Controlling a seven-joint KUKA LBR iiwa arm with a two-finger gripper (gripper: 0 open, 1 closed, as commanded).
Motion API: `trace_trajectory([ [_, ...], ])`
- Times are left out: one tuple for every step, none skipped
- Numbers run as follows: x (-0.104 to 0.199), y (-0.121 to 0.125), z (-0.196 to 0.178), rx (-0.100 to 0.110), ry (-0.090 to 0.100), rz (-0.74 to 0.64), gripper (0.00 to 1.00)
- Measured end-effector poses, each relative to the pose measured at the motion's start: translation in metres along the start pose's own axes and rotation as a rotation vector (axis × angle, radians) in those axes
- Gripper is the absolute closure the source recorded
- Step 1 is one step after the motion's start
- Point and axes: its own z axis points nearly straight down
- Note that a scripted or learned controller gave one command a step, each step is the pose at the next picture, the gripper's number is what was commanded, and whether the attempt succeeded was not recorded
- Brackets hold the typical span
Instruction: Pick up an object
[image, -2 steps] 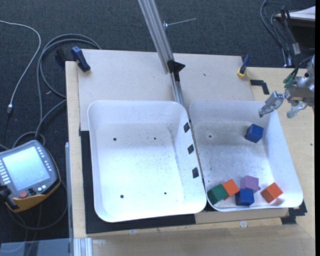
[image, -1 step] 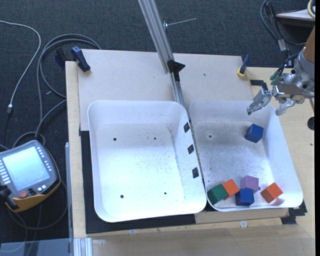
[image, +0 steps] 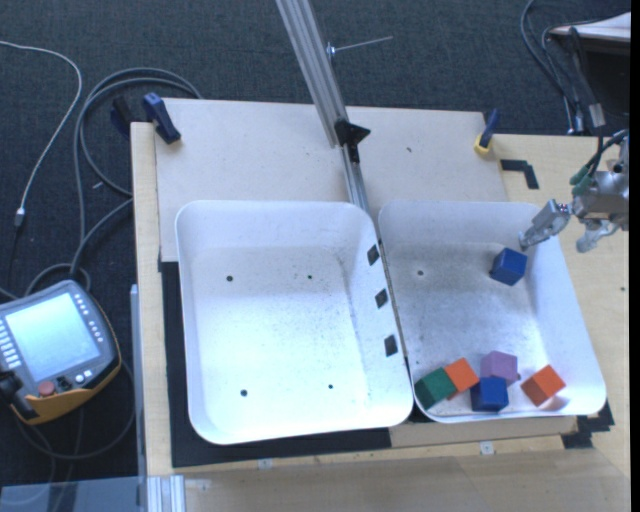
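This is a robotics lab or test cell, not a home. A pale wooden bench top (image: 250, 160) stands on dark grey carpet (image: 60, 130) and carries two shallow white plastic bins (image: 200, 300), fixed side by side with black clips. Blue clamps (image: 160, 117) grip the board's corners. A slanted aluminium profile post (image: 315, 70) rises from the bench's middle. On the floor at the left lies a grey and orange handheld robot control pendant with a screen (image: 55, 350), fed by loose black and white cables (image: 100, 110).
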Motion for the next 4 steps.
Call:
trace_trajectory([
  [0.012, -0.007, -0.006, -0.001, 0.002, -0.005, 0.0],
  [0.026, -0.028, -0.021, -0.001, 0.002, -0.006, 0.0],
  [-0.009, 0.01, -0.003, -0.005, -0.004, -0.001, 0.0],
  [-0.001, 0.005, -0.003, -0.002, 0.0, -0.004, 0.0],
])
